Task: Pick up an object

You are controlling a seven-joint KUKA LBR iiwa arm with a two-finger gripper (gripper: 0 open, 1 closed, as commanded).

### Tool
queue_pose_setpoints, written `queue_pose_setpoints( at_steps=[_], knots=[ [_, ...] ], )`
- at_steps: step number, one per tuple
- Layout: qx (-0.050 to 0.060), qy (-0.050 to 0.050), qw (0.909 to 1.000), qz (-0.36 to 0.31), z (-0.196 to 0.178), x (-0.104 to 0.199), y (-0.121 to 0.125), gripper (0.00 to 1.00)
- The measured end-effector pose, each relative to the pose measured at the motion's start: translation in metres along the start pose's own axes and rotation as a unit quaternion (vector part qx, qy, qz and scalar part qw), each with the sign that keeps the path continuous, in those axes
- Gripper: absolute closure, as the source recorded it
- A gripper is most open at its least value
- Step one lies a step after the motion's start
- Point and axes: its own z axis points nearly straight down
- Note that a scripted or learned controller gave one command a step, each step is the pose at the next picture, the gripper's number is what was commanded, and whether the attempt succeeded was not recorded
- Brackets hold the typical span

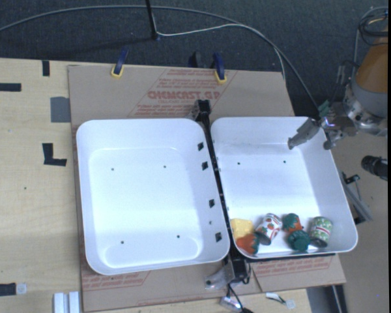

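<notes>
Half of my arm [373,77] is cut off at the right edge, so all you get is the orange band and the grey wrist. My pincer [313,134] sits over the right bin's [274,181] far right corner, and honestly I can't tell if it's released or clenched; it's a blurry grey wedge with a green fleck near it. Nothing I can make out sits between the tips.

Stuff in the pile is hard to name too. Along the right bin's near edge there's a small heap: a yellow piece [242,226] at the left end with an orange bit [247,242] touching it, then a white-and-red toy [268,227], a green toy [296,233], and a round green-white thing [321,230] by the near right corner. They're all bunched up and touching or nearly so, too small for me to say what they are.

Left bin [143,194] sits just beside the right one, black clips [210,175] running down the seam between them. Both rest on a cardboard sheet [176,93] held by blue clamps [217,65] at the bench's far edge. A cable [247,28] arcs across the dark floor behind.

That heap is well apart from my pincer: it's at the near edge, I'm over the far one, with bare bin floor between.
</notes>
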Motion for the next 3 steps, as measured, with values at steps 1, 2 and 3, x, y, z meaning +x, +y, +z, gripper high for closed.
queue_pose_setpoints(
  at_steps=[1, 2, 3],
  knots=[
    [0.004, 0.001, 1.0, 0.001, 0.161, -0.028, 0.012, 0.0],
    [-0.001, 0.0, 1.0, 0.0, 0.157, -0.028, 0.03, 0.0],
    [-0.001, 0.0, 1.0, 0.0, 0.156, 0.01, -0.03, 0.0]
  ],
)
